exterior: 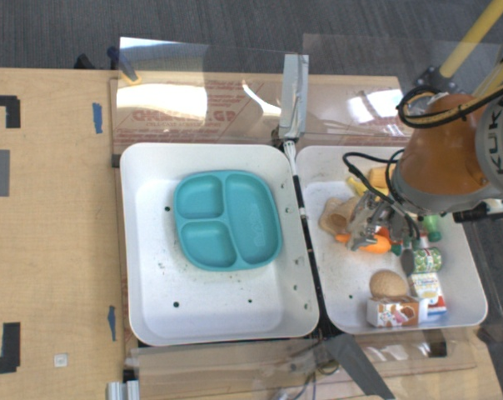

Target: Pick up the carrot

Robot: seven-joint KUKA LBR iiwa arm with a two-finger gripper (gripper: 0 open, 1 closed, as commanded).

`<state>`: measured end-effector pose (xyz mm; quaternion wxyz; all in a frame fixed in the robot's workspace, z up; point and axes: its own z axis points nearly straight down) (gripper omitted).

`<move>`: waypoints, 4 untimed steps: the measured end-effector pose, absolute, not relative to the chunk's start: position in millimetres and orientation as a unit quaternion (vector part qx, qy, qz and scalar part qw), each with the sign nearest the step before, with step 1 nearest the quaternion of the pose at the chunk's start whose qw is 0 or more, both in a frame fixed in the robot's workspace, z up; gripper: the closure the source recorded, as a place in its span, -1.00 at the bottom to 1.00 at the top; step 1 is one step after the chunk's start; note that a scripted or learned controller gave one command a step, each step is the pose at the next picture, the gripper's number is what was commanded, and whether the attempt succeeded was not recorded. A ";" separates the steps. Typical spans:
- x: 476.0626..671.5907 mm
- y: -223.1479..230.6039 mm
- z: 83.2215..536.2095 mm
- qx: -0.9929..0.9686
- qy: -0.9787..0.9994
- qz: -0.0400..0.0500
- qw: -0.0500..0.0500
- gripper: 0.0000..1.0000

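The carrot (380, 243) is a small orange piece lying in the middle of the right bin (343, 294). Only its ends show, to either side of the gripper. My gripper (366, 228) hangs right over it, low in the bin, and its metal tips reach down to the carrot's left half. The grey arm with its orange band (439, 152) comes in from the upper right and hides what lies beneath it.
Around the carrot lie a brown crumpled item (337, 215), a yellow item (376, 177), a green item (433, 226), a green-labelled can (424, 262), a bread roll (389, 284) and a red-and-white carton (395, 312). The left bin (151, 257) holds a teal divided plate (227, 221).
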<state>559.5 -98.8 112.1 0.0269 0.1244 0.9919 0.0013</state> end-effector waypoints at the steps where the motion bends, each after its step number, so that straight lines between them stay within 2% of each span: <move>1: 517.3 -95.8 97.6 -0.083 0.996 -0.002 0.011 1.00; 2: 523.3 -89.2 190.0 -0.099 0.995 -0.001 0.007 1.00; 3: 496.3 -104.4 100.0 -0.055 0.998 0.000 0.005 1.00; 4: 502.4 -69.9 231.6 -0.131 0.991 -0.001 0.007 1.00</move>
